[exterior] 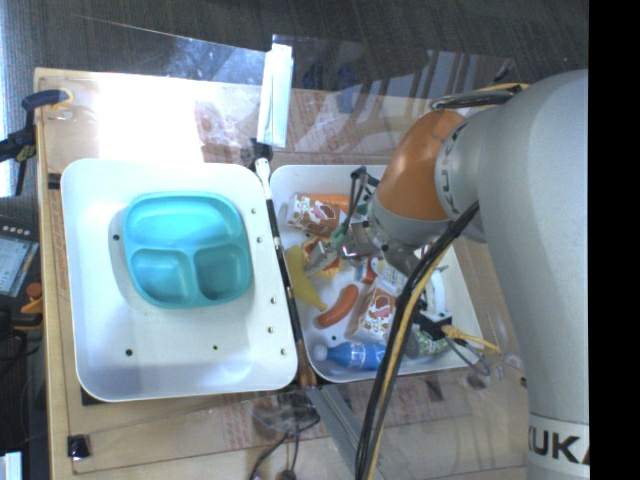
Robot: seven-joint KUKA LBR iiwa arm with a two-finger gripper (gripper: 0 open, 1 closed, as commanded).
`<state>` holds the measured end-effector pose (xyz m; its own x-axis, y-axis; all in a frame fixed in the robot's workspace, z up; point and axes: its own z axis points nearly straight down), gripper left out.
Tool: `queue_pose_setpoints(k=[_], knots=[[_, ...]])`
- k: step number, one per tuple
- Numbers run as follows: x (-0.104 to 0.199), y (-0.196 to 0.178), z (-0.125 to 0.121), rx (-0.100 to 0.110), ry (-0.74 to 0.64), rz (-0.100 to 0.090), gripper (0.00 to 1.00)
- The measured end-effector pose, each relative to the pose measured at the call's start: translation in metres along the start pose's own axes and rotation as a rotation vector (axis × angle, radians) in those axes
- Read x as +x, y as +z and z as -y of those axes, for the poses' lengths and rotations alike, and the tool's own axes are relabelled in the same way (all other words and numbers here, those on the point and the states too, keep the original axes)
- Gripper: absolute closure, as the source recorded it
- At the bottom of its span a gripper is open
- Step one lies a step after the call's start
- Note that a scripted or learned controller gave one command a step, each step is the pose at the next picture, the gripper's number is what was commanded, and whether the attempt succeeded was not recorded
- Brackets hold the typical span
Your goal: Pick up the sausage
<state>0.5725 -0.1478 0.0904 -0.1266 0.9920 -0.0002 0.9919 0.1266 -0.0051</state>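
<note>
Counted two shallow white bins side by side on the bench: a left bin (90, 358) and a right bin (462, 298). Found one turquoise tray (187, 248) with three compartments in the left bin, lying flat and near the bin's middle. Counted in the right bin one sausage (337, 307), two snack packets with red-and-white print, one packet (313, 213) near the far rim and a second packet (376, 313) just beside the sausage, one yellow item (299, 279) to the left, one blue bottle (358, 356) lying on its side near the near rim, and one orange item (333, 201) by the far edge. Saw one grey arm (520, 218) with its orange band (420, 173) reaching in from the right over the right bin, and one gripper (338, 253) low among the clutter. Could not tell whether open or closed, with the tips blurred against the items beneath. Found the sausage lying tilted on the bin floor, just below the gripper toward the near side, close to it but apart, with the yellow item to its left and the blue bottle nearer the rim. Noted black cables (400, 368) trailing across the right bin's near side.
</note>
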Motion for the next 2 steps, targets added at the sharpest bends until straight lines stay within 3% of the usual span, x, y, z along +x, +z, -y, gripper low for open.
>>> queue_pose_setpoints(k=[1,2], knots=[[0.0003,-0.0092,0.0003,0.003,-0.003,-0.001,1.00],[0.0002,-0.0092,0.0003,0.004,-0.004,-0.001,0.00]])
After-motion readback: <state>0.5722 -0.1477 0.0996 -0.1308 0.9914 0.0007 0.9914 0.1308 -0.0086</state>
